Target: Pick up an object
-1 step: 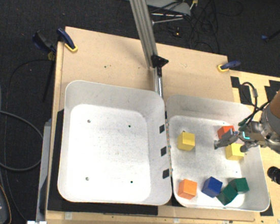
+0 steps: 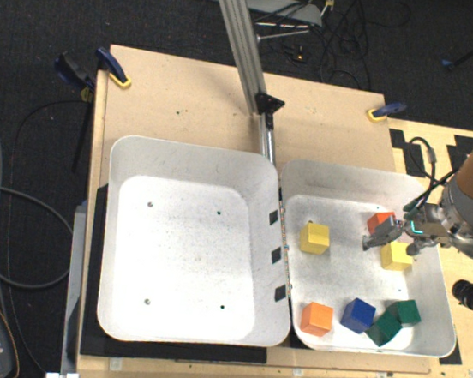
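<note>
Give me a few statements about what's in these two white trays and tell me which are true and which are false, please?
1. All the blocks lie in the right bin. True.
2. The left bin holds a yellow block. False: both yellow blocks, one near the divider and one by the pincer, are in the right bin.
3. The blue block sits between the orange block and the green blocks. True.
4. The pincer is above the left bin. False: it is over the right bin, next to the red block.
5. There are three green blocks. False: two show, close together near the front right corner.
</note>
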Robot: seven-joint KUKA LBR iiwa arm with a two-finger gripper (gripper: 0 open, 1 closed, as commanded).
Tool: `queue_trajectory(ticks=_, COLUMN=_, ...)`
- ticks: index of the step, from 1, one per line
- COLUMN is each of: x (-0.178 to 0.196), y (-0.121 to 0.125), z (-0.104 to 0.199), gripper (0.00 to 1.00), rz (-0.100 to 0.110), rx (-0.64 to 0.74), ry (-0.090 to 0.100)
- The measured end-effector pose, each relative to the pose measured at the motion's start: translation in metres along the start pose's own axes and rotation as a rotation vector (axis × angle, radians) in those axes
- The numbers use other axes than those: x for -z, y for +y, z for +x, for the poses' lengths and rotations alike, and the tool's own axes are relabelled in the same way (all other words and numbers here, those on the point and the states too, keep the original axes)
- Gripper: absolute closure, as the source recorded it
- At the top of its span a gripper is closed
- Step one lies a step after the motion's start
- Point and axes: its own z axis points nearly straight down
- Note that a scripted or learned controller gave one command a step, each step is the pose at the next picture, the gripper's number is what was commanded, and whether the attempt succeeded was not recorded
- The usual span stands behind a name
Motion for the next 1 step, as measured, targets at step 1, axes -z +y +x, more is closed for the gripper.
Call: queue_trajectory(ticks=1, x=-0.0631, y=0.0010, z=-0.0035, gripper=0.00, rz=0.006, rx=-0.001, ry=0.001)
